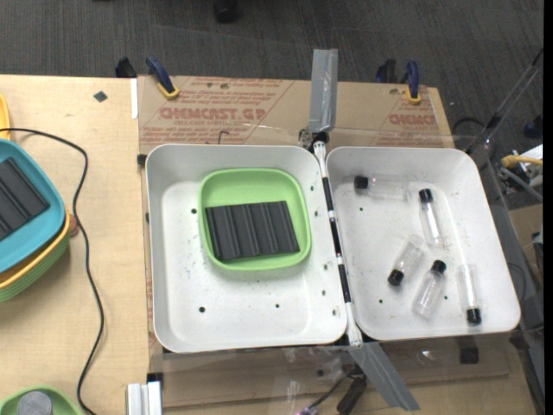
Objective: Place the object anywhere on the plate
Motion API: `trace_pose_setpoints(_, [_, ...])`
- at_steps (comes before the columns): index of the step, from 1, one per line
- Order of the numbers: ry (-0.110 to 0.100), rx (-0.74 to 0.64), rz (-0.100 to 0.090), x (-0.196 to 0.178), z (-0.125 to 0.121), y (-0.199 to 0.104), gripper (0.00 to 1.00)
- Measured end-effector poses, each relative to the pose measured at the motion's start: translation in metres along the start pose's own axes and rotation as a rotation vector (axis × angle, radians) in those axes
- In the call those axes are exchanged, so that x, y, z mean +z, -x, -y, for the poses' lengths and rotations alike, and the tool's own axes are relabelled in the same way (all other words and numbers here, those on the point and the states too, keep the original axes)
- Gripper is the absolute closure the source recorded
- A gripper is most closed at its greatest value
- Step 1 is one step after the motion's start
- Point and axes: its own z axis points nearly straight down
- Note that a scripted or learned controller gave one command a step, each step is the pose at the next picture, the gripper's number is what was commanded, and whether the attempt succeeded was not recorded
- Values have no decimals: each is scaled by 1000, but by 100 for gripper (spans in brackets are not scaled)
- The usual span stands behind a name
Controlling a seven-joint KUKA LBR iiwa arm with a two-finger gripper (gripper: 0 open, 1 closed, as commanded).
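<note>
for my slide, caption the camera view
Green plate in left bin; five clear vials scattered in right bin.

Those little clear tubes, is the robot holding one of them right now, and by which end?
Nothing is held. The tubes all lie loose in the right bin.

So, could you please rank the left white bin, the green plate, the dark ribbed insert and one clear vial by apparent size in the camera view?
1. Left white bin
2. Green plate
3. Dark ribbed insert
4. Clear vial, one of several looking alike

Glossy green plastic plate point(298, 199), clear vials point(429, 217)
</note>
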Motion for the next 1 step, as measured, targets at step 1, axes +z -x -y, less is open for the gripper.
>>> trace_pose_setpoints(1, [1,1,0,17,2,7,0])
